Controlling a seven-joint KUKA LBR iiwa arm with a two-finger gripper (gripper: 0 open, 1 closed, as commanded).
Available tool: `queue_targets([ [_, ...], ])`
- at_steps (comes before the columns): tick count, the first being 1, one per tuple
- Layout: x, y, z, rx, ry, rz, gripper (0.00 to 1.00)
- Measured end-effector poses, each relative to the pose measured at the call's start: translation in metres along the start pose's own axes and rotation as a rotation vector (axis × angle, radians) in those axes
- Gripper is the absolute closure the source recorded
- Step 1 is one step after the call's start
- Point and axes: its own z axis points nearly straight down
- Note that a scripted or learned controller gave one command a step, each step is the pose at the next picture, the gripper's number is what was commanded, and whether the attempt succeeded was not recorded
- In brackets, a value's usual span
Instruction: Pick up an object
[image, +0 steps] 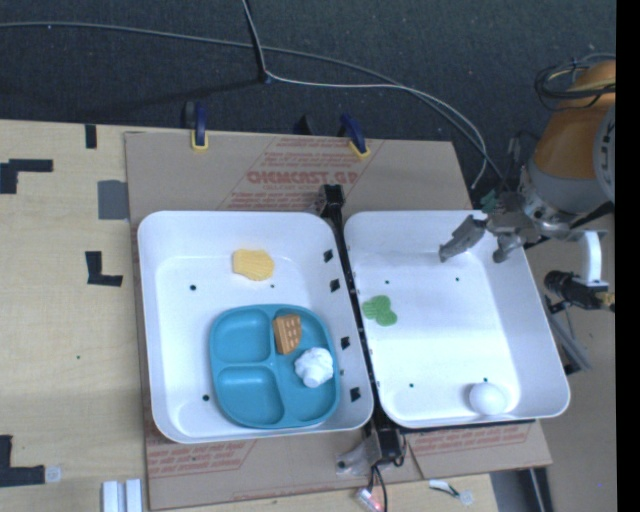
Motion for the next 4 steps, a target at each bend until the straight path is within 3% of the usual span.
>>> queue_targets([
  [1,0.000,0.002,-0.005,-0.009,-0.001,-0.001,0.00],
  [3,0.007,-0.004,0.106,-0.003,0.000,-0.001,0.00],
  [4,0.007,-0.003,0.116,-0.010,-0.002,-0.002,0.00],
])
